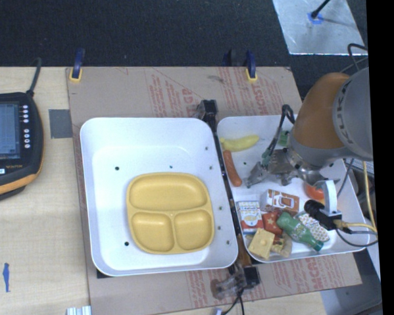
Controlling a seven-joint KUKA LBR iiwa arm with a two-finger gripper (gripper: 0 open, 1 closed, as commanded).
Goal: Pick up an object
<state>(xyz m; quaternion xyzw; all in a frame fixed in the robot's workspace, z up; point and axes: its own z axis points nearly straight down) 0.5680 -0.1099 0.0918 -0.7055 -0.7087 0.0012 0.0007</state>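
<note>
My gripper (270, 176) hangs low over the back half of the right bin (346, 248), under the grey arm with its orange band (319, 117). Its two grey fingers stand spread apart, open, with nothing between them. Just left of the left fingertip lies a reddish sausage (232, 168), and a yellow banana-like piece (240, 143) lies behind it. In front of the gripper are a small orange-and-white carton (281, 200), a white printed carton (249, 215), a green bottle (298, 228) and a yellow cheese wedge (261, 244). The arm hides the bin's back right corner.
The left bin (106, 191) holds a yellow three-compartment tray (170, 211). A control pendant (9, 147) lies on the bench at far left. Both bins rest on cardboard held by clamps (250, 64), and a black cable (339, 222) runs along the right bin's right side.
</note>
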